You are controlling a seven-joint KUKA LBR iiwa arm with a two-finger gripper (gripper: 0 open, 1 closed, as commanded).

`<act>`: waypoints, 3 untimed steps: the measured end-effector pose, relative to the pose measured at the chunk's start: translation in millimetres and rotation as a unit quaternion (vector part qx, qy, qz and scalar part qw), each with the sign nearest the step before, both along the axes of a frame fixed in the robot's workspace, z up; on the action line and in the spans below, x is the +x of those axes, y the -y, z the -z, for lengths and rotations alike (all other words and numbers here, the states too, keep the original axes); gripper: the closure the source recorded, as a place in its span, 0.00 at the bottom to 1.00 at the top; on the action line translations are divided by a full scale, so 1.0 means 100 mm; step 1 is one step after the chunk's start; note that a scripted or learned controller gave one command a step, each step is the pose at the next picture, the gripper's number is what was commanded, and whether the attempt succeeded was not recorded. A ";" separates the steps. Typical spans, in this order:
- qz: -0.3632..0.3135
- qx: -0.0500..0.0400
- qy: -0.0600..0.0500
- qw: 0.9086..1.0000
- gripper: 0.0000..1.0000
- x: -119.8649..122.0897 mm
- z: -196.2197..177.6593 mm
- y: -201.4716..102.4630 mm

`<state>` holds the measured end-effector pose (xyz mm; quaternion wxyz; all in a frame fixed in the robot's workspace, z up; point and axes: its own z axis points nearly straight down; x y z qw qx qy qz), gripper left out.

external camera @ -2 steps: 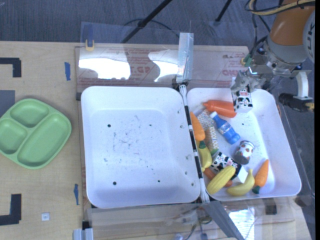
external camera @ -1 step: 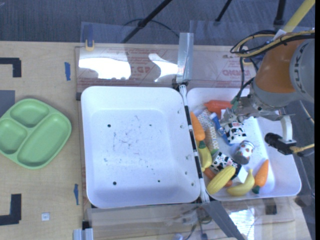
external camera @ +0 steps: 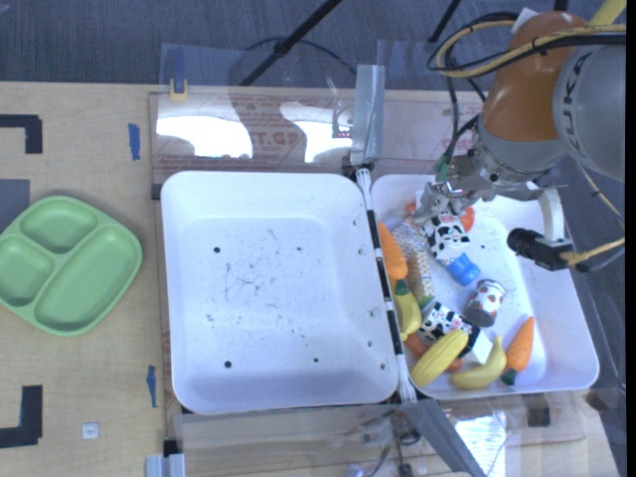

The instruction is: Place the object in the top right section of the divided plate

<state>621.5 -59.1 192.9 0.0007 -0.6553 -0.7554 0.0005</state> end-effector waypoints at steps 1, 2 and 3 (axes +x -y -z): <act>0.000 0.000 0.000 1.000 0.00 0.00 0.00 0.00; -0.001 0.000 0.000 1.000 1.00 0.01 -0.08 -0.01; -0.041 0.000 -0.001 0.999 1.00 -1.07 0.10 -0.37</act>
